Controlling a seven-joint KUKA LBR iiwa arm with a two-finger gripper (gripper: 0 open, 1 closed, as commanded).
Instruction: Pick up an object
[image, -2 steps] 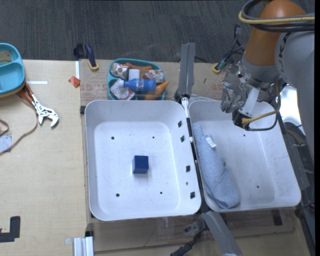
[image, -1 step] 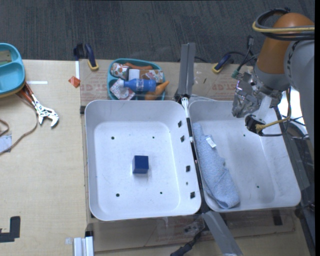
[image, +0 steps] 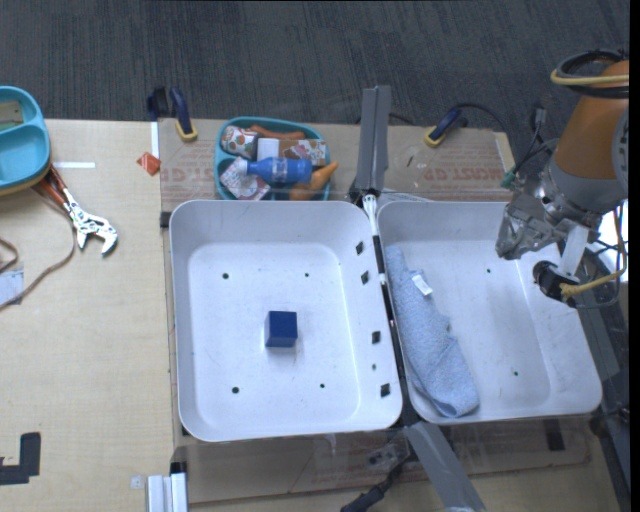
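arm parked over right bin's far right corner.
small dark-blue cube (image: 282, 329) lying mid left white bin (image: 190, 250); grey-blue folded cloth (image: 430, 340) along right white bin's (image: 540, 385) left wall; two-finger gripper (image: 520, 240) state: cannot tell.

You see two things that the arm can pick. The first is a small blue cube (image: 282, 328). It sits in the left bin (image: 190, 330), a little below the middle of the floor, flat on one face and apart from every wall. The second is a light blue-grey cloth (image: 432, 345) in the right bin (image: 530, 340). It is folded into a long strip and lies along the left wall of this bin, from the upper part down to the lower left corner. A small white tag shows near its upper end.
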